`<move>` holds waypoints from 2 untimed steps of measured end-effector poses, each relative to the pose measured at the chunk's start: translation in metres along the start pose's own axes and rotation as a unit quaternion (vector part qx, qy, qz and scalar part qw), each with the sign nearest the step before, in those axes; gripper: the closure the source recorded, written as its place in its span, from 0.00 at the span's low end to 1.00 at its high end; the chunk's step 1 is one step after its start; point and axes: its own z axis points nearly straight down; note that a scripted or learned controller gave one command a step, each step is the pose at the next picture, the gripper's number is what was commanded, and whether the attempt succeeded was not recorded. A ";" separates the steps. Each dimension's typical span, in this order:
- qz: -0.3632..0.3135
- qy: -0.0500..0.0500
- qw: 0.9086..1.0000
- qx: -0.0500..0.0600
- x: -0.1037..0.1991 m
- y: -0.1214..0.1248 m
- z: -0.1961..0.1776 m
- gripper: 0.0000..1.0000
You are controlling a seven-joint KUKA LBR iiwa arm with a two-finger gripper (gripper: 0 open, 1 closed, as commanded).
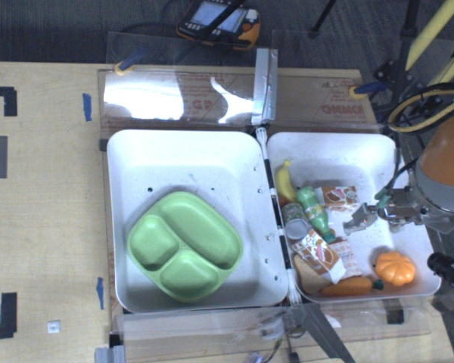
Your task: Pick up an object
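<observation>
Glossy, rounded green plate [185, 245], three compartments

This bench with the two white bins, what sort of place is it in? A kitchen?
More likely a robot lab than a kitchen. The food in the right bin looks like toys, such as a banana and a small pumpkin. A robot gripper reaches in, and a handheld controller lies behind the bench.

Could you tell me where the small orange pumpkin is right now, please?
The pumpkin lies in the right bin, near its front right corner, just above the carrot and below the gripper.
</observation>
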 end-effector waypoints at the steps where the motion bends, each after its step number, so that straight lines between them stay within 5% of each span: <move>1: -0.057 -0.003 0.998 -0.015 -0.002 0.072 0.075 0.00; 2: -0.082 -0.007 0.996 -0.020 0.008 0.124 0.084 0.00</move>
